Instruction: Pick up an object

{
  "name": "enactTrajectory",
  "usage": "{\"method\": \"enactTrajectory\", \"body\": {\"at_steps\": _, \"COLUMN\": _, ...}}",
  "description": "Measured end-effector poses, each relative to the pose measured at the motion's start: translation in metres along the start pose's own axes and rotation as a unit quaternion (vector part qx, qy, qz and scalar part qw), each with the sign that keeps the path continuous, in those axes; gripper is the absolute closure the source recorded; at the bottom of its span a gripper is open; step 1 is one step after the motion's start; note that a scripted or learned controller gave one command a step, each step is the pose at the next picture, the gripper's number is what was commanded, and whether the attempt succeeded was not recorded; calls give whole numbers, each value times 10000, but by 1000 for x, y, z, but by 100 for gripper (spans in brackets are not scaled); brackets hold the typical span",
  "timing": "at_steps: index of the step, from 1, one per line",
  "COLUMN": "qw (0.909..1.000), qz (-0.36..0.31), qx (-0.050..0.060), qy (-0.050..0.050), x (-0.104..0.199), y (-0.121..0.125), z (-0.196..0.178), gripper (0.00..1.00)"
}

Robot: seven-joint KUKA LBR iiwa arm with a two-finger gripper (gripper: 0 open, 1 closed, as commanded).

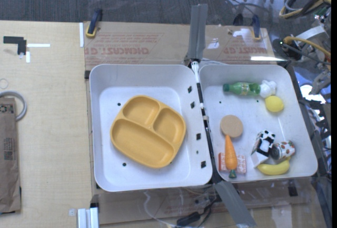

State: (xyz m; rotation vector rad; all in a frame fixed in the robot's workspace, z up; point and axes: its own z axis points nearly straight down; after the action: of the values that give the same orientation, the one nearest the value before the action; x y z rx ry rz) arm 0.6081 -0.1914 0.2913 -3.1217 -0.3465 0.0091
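The right bin (295, 90) holds several small items: a green bottle (241, 88) lying on its side near the back, a yellow lemon (274, 104), a round tan disc (231, 126), an orange carrot (230, 155) lying over a red and white packet (240, 164), a black and white toy (265, 142), a brown spotted toy (283, 150) and a yellow banana (274, 168) at the front right. The left bin (105, 85) holds a yellow divided plate (148, 130).
A grey divider post (197, 32) rises between the bins at the back. Cables and machine parts (310, 21) crowd the upper right. A brown paper bag (8, 153) lies on the wooden bench at far left. Blue clamps (95, 21) hold cardboard behind the bins.
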Motion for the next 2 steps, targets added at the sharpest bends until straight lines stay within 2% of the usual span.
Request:
{"method": "enactTrajectory", "body": {"at_steps": 1, "qw": 9999, "qz": 112, "qx": -1, "qy": 3, "x": -32, "y": -23, "z": 79, "gripper": 0}}
{"method": "enactTrajectory", "body": {"at_steps": 2, "qw": 9797, "qz": -2006, "qx": -11, "qy": 11, "x": -34, "y": -2, "z": 0, "gripper": 0}}
